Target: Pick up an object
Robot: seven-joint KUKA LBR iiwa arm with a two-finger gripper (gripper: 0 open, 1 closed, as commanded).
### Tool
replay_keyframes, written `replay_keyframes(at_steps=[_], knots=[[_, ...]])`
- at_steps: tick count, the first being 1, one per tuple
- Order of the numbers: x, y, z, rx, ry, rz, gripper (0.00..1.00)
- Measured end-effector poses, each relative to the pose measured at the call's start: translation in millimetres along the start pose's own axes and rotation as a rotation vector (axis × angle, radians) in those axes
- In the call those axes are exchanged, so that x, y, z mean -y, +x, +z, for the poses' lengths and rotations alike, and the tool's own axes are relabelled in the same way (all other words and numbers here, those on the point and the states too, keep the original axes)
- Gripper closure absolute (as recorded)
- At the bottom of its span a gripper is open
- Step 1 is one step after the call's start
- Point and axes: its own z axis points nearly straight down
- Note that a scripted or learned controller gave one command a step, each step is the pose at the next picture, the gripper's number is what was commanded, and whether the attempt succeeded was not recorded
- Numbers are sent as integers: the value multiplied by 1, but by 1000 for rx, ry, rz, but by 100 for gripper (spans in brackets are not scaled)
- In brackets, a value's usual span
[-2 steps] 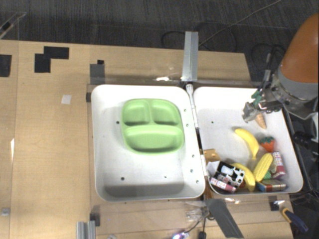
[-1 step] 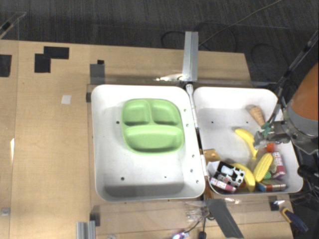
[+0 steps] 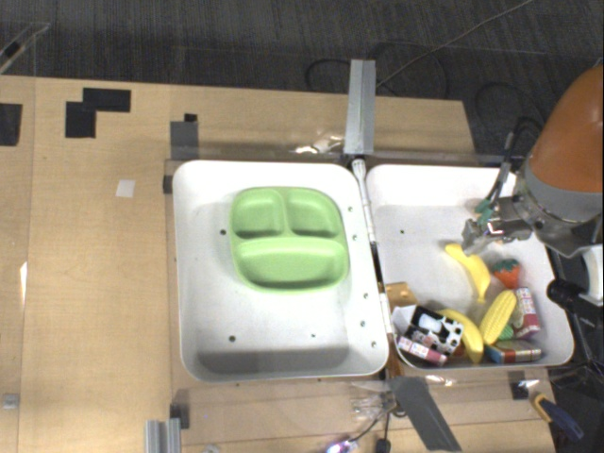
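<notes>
The right bin [image 3: 415,206] holds a pile of toy items along its near and right side. A yellow banana [image 3: 472,270] lies slanted in the middle right. Beside it sit a red strawberry [image 3: 510,274] and a yellow corn cob [image 3: 498,317]. A second banana [image 3: 464,331] curves around a black and white item [image 3: 429,327] at the near edge. My gripper [image 3: 479,232] hangs just above the far end of the first banana, reaching in from the right. Nothing visible is held in it.
A green divided plate [image 3: 286,237] lies in the left bin [image 3: 203,281]. A small brown block [image 3: 398,293] sits by the divider in the right bin. A pink tube [image 3: 525,310] and small markers [image 3: 514,354] lie near the corn. The far left part of the right bin is bare white floor.
</notes>
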Motion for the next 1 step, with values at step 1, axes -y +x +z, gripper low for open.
replay_keyframes(at_steps=[1], knots=[[-43, -9, 4, 0, 0, -102, 100]])
